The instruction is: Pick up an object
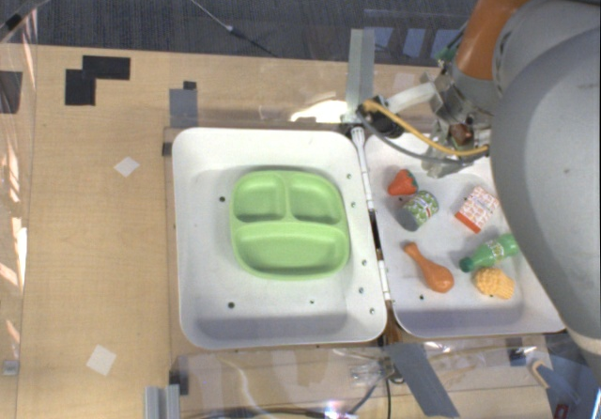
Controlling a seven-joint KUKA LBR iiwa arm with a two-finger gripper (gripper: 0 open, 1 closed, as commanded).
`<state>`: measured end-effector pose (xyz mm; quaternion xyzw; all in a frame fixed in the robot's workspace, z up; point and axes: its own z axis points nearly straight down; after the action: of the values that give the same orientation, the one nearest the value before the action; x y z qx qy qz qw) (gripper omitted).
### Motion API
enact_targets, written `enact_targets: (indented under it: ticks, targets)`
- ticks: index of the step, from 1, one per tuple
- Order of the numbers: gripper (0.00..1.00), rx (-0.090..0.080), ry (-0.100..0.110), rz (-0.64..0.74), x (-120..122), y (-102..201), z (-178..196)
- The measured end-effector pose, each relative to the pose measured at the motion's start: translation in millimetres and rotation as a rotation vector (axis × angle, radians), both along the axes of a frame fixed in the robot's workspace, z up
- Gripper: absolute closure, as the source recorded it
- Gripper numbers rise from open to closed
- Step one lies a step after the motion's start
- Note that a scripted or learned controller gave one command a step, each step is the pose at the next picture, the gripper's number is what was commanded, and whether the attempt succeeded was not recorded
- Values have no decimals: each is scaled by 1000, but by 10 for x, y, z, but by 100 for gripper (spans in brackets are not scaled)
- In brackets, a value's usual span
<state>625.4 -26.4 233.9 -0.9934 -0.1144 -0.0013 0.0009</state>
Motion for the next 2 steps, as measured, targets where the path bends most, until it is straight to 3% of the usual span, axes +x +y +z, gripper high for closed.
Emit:
enact_targets:
  ticks: [1, 2]
  targets:
    - [100, 0, 2, -6, -534, 983, -158]
    - [100, 1, 2, 19, 281, 1668, -1234]
